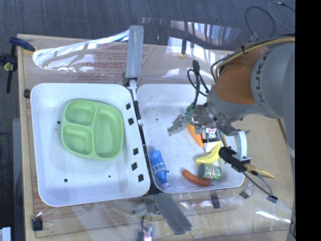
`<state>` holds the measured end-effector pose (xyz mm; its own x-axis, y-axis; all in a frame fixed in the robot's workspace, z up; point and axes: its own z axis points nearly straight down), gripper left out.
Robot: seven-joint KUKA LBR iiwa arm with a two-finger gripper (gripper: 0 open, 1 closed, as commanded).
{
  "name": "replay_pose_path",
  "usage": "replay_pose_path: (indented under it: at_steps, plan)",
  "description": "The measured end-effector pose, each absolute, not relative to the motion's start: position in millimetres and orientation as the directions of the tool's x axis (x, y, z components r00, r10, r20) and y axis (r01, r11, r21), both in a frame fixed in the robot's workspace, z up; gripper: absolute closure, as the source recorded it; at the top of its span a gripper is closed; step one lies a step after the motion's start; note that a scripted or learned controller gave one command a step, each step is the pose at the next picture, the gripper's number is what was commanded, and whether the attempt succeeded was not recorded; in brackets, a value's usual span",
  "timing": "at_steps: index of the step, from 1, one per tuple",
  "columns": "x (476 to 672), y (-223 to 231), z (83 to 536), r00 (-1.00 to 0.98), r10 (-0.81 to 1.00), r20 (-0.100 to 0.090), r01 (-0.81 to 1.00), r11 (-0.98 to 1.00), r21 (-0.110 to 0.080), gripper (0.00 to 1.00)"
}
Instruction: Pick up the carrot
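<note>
Camera view from above takes in the surface [80, 59], brown and partly covered in clear plastic sheeting, with two shallow white bins set side by side on it. At far left, the left bin [45, 149] carries a green divided plate [93, 129], which lies flat toward the bin's upper middle. A dark seam with small black clips marks where the two bins meet.

Just past that seam, in the right bin [160, 99], a blue bottle [158, 165] lies on its side close to the bin's left wall. Further right along the near wall is a reddish sausage [196, 178], and just beside its right end a small green can [210, 172]. A yellow banana [209, 155] rests right above the can, touching or nearly touching it.

The carrot [195, 133] sits near the middle of the right bin, just above and left of the banana; its upper end is hidden under the tool.

The end effector [183, 122] hangs directly over the carrot's upper left end, a grey finger [176, 125] jutting leftward; whether it is spread or closed, and whether anything is caught in it, cannot be told from this angle. The grey arm [271, 79] with its orange band enters from the right, trailing black cables.
</note>
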<state>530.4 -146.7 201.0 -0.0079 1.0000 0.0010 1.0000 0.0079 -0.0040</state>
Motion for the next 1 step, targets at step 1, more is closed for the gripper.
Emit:
replay_pose_path:
  at_steps: [1]
  plan:
    - [558.7, -204.7, 161.6, -0.092, 0.996, 0.000, 0.996, 0.092, -0.002, 0.00]
